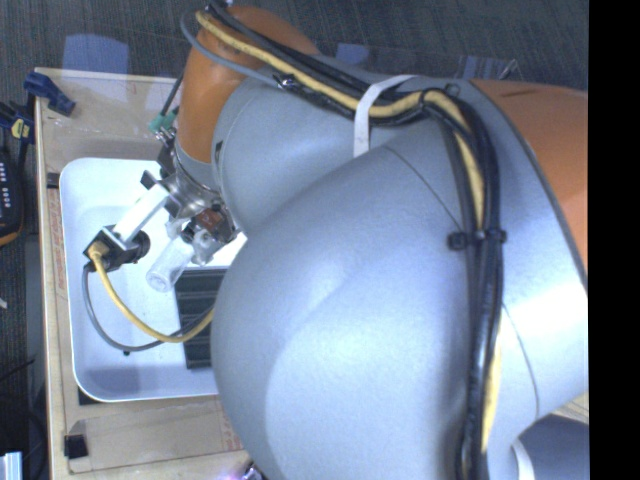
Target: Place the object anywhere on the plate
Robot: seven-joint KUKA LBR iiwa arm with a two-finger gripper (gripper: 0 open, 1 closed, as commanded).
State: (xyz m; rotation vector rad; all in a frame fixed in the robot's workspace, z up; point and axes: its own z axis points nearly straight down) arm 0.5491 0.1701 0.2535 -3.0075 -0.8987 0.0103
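We note the grey arm takes up most of the view, reaching in from the right w/ its orange band at the far side. Below it sits the white bin at left. The gripper hangs over the bin's middle, a clear finger pointing down-left; a dark ribbed block lies just right of it. A yellow cable loops nearby. Jaw opening: cannot tell. Task object and plate: we cannot tell where they lie.
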